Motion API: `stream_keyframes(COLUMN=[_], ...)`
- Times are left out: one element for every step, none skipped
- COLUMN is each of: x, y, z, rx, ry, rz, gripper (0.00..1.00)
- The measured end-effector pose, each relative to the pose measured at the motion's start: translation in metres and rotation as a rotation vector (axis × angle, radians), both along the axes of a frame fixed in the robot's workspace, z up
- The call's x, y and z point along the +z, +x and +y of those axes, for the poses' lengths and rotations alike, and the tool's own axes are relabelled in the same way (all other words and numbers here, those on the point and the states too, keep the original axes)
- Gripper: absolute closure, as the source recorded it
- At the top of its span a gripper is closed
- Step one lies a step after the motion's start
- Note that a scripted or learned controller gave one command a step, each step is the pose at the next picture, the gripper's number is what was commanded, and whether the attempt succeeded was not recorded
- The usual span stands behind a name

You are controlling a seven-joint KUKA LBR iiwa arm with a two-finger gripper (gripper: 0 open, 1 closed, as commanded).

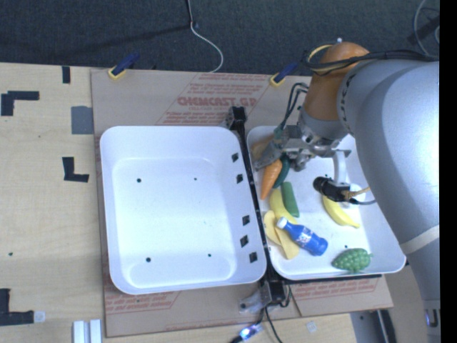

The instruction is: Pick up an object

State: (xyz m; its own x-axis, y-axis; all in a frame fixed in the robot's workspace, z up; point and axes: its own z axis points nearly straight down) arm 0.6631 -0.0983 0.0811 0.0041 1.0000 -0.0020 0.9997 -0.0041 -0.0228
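- Your gripper (280,156) sits low at the right bin's (385,261) upper-left corner; you cannot tell whether it is apart or together.
- The carrot (269,178) lies directly beneath it, long axis running down-left along the bin wall.
- The green pepper (289,198) lies just beside.

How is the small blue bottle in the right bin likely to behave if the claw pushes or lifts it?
The blue bottle lies on its side and looks rounded, so a push would probably roll it. It rests partly on a yellow item, so it may slip off. Its small size suggests it is light, and its smooth-looking surface could be slippery.
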Motion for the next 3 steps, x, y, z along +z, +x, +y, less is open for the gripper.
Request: stream_keyframes(x=[0.0,0.0,0.0], y=[0.0,0.0,0.0], z=[0.0005,0.0006,0.0007], rx=[0.0,0.0,0.0], ry=[-0.001,0.0,0.0], rz=[0.0,0.0,0.0], gripper=[0.0,0.0,0.0])
